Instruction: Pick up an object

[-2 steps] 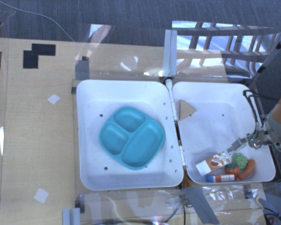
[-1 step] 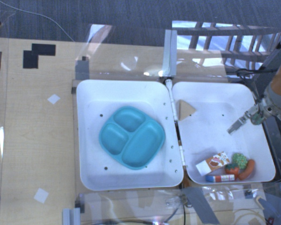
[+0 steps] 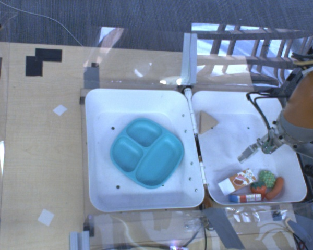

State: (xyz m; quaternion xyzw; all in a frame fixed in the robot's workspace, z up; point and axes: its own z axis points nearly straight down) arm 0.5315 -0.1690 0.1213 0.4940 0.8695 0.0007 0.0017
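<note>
the pincer (image 3: 249, 153) hangs with fingers apart, gripping nothing. the small box (image 3: 241, 180) lies just below it. its printing is too small to read.

Two white bins sit side by side on the wooden bench. The left bin (image 3: 96, 139) holds a blue divided plate (image 3: 147, 152). In the right bin (image 3: 224, 113), the gripper (image 3: 253, 151) hangs above the floor, its fingers apart and holding nothing. Near the front wall lie a small carton (image 3: 239, 180), a glue stick (image 3: 246, 197) and toy vegetables (image 3: 268, 183).
</note>
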